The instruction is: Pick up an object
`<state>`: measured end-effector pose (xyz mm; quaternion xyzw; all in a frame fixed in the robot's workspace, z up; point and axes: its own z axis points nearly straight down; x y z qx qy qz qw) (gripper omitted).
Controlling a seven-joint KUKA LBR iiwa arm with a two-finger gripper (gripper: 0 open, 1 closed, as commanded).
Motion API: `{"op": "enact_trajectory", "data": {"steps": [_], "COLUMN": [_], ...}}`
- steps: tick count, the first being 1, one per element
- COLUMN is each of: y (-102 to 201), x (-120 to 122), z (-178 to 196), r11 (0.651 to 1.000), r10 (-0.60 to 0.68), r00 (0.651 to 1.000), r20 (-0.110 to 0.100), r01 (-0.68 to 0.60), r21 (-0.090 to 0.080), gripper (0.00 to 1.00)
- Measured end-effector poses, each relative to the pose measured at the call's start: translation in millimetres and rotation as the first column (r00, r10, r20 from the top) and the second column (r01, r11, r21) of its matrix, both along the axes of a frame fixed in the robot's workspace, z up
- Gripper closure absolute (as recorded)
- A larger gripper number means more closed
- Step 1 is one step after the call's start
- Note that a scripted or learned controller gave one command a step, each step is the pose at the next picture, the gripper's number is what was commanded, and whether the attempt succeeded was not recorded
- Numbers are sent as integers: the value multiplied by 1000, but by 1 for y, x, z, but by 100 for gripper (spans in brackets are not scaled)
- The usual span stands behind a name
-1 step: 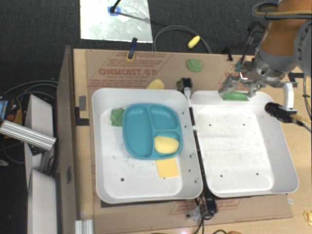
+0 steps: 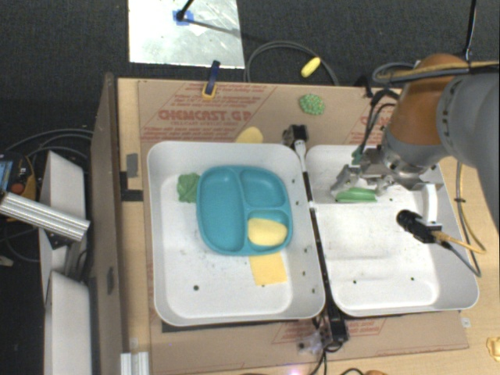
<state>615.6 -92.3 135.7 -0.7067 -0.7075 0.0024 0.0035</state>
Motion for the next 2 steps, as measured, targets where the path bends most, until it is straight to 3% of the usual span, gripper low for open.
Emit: {"op": "enact_trajectory", "data": {"steps": [1,2], "y": [-5,-5], "x": [31,31], "z": [-46,-33], "r11": [1000,1000], "r10": [4,4], "r00": [1000,1000], "r20": [13,14], "r01": [-4,-4], "r21": [-3,-2], "gripper": [0,100]}}
